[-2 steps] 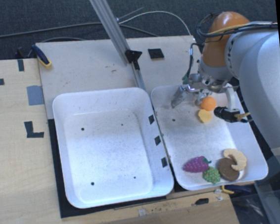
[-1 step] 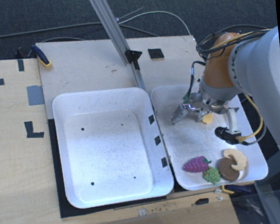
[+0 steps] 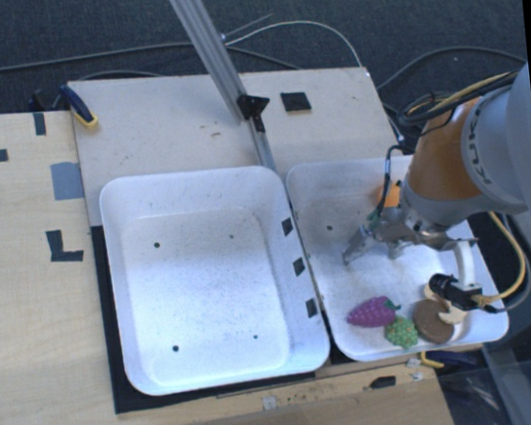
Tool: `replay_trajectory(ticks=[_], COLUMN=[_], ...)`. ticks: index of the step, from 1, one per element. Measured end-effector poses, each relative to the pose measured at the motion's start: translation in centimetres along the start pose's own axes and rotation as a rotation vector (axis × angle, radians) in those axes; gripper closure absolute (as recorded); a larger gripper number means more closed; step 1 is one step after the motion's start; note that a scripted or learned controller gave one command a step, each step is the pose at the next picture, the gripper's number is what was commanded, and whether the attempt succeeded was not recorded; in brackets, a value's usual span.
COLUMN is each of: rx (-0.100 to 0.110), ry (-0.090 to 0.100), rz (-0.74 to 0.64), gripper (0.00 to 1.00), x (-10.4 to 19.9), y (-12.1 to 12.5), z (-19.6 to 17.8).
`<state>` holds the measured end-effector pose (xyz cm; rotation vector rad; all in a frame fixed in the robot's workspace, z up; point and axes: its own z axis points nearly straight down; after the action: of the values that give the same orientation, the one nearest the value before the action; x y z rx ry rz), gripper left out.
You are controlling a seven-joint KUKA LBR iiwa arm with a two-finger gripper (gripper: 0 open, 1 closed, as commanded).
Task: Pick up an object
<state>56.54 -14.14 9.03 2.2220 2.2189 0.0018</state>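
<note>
Purple grape-shaped toy (image 3: 371, 313), a green knobbly toy (image 3: 402, 333) and a brown round piece (image 3: 434, 321) lie clustered along the near edge of the right white bin (image 3: 325, 191), each a candidate for the pick. A small orange item (image 3: 385, 192) peeks out from behind the arm nearer the far wall of that bin. The grey two-finger gripper (image 3: 372, 243) hangs over the bare middle of the right bin, its fingers spread apart with nothing between them, so nothing has been grasped.

The step in hand looks like the approach: the tool is above the floor of the bin and beyond the cluster, not over any one object. The next move would call for shifting toward the near edge, centring the open fingers over a chosen toy and then descending.

Room is the concern. The three toys sit close together and close to the bin's near rim, with the green one touching or just beside the brown piece, so a finger may strike the wall or nudge a neighbour. The purple toy has the most open floor around it. The left white bin (image 3: 121, 269) offers free space.
</note>
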Motion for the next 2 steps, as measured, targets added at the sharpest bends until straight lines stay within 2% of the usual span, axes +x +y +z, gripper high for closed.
replay_trajectory(ticks=[1, 2], rx=[-0.001, -0.002], ry=[0.000, -0.002], rz=[0.000, -0.001], gripper=[0.00, 1.00], x=[0.6, 0.5], y=[-7.6, -7.5], z=[0.0, -1.0])
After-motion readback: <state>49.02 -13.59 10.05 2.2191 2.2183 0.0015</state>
